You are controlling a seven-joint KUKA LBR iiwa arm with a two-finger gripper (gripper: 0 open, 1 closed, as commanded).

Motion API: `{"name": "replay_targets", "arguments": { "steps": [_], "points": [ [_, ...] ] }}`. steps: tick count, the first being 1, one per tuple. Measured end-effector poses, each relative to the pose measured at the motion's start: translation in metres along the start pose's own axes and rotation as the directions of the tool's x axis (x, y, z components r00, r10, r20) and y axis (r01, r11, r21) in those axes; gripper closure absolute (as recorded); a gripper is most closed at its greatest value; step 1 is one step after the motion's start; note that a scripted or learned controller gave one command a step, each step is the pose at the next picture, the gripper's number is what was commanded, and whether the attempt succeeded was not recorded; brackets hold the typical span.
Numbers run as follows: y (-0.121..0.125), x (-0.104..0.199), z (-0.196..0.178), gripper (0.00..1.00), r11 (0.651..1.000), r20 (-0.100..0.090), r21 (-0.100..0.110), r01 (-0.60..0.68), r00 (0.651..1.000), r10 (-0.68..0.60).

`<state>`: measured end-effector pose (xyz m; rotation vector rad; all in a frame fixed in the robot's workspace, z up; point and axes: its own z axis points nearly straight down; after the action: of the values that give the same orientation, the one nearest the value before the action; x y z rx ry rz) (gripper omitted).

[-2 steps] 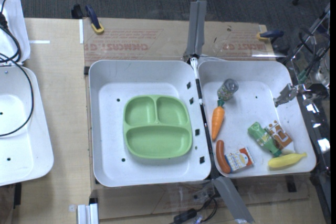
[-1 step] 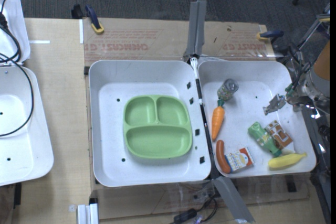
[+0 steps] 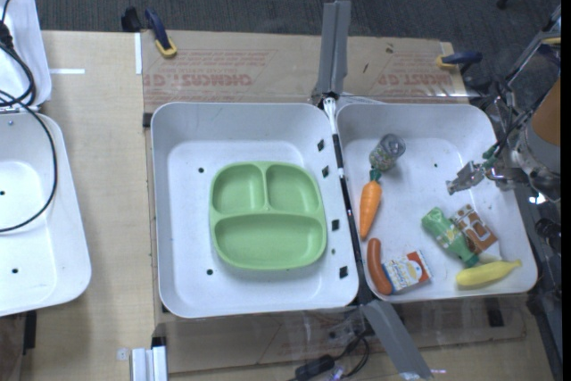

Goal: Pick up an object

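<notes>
Here the hand (image 3: 466, 179) hovers over the right bin (image 3: 428, 125), far of the green packet (image 3: 443, 232) and banana (image 3: 487, 273); whether it is clenched I cannot tell.

We see even, fairly bright overhead light; the two shallow white plastic bins (image 3: 178, 192) glare mildly, shadows stay soft, and detail blurs slightly toward the right edge.

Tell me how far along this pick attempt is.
Nothing looks picked yet. The end effector hangs over the right bin with nothing visibly held. The carrot, banana and sausage all lie on the bin floor, so grasp and lift remain.
</notes>
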<state>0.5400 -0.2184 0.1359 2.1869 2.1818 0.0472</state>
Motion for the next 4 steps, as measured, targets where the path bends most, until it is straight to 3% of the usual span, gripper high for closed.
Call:
{"name": "replay_targets", "arguments": {
  "steps": [1, 2, 4],
  "points": [
    [-0.002, 0.001, 0.001, 0.00, 0.999, 0.003, -0.012, -0.036, 0.999, 0.036],
    [-0.002, 0.001, 0.001, 0.00, 0.999, 0.003, -0.011, -0.044, 0.999, 0.044],
    [-0.016, -0.004, 0.005, 0.00, 0.979, 0.011, -0.008, 0.202, 0.979, -0.202]
  ]
}}
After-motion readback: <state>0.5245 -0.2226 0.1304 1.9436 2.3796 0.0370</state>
